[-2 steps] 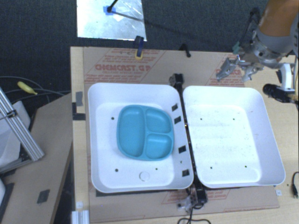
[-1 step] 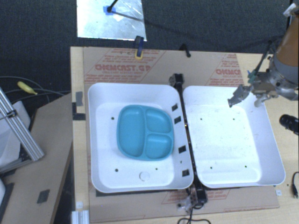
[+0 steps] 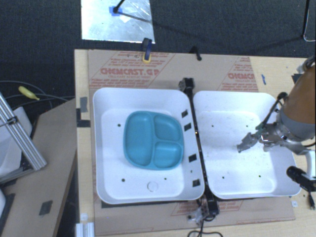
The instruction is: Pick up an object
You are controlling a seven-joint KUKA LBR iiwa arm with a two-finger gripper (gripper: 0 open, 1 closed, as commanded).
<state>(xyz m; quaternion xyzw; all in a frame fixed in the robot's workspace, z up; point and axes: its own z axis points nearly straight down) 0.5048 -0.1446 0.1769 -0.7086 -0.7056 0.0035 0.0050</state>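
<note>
Blue tray in the left bin, gripper over the right.

The tray (image 3: 152, 139), three compartments, lies flat mid-bin in the left bin (image 3: 106, 181). The gripper (image 3: 244, 144) is over the right bin (image 3: 237, 189), well apart; jaws nearly closed, holding nothing.

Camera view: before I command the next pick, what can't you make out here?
- Gripper, over the right bin: too small and blurred to tell whether the jaws are open or shut, or whether they touch the floor.
- Arm: cut off by the right edge.
- Small round thing in the left bin, below the blue tray: too faint to identify.
</note>
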